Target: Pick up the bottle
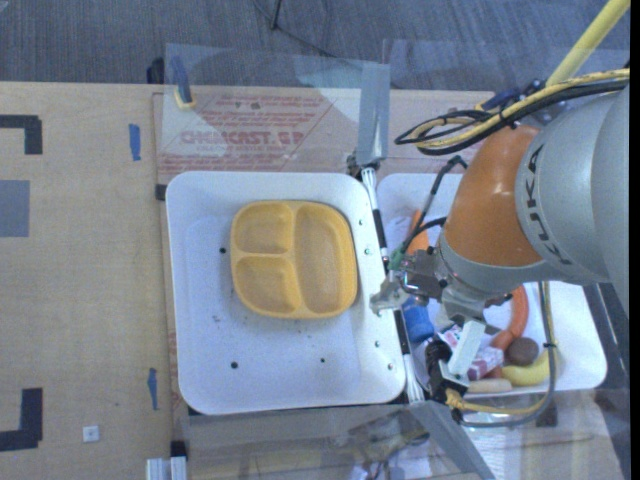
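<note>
Tool (405, 290) low over the right shallow white bin (590, 363); whether it is spread or pressed together cannot be told. The small blue plastic bottle (418, 321), tentatively identified, lies by the bin's left wall. Centre over it before closing.

grey arm (590, 188) with an orange band (495, 203), black lettering (532, 206) and yellow cables (600, 23).

Left bin (200, 298): white, a few dark specks. Plate (295, 258): plain yellow. My arm (590, 188): grey, with an orange band (495, 208); my gripper (388, 296) pale grey. Right bin (580, 338) (white too): yellow banana (528, 373), brown round thing (522, 349), orange-red sausage shape (520, 308), blue item (418, 321). Bench (80, 298): tan, with blue tape bits (135, 142).
</note>
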Robot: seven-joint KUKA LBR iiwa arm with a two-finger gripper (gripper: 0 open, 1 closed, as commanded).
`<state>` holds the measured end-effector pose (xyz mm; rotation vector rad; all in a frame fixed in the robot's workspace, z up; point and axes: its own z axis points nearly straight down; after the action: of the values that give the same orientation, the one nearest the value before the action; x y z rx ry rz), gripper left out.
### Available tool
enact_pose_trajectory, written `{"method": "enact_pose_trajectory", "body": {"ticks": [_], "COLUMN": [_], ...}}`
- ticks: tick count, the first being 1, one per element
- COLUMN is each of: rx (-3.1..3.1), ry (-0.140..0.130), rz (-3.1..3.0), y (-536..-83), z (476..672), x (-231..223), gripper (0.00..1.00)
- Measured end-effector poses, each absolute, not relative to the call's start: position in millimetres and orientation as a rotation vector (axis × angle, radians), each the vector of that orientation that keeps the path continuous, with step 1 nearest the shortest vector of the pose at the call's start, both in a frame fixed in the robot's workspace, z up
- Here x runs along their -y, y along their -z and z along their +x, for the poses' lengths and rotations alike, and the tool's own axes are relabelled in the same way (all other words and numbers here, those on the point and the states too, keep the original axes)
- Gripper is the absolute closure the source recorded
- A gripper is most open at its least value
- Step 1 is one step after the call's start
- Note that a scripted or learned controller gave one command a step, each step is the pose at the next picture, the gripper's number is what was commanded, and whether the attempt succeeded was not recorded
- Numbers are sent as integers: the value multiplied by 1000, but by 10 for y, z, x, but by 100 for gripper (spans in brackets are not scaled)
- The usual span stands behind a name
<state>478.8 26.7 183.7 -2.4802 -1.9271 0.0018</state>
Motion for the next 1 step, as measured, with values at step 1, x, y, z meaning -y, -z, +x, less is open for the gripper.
{"method": "enact_pose_trajectory", "body": {"ticks": [1], "rx": [1942], "ry": [-3], "rz": [-2467], "y": [-1838], "z": [4790], "x": [-10], "gripper": [0]}}
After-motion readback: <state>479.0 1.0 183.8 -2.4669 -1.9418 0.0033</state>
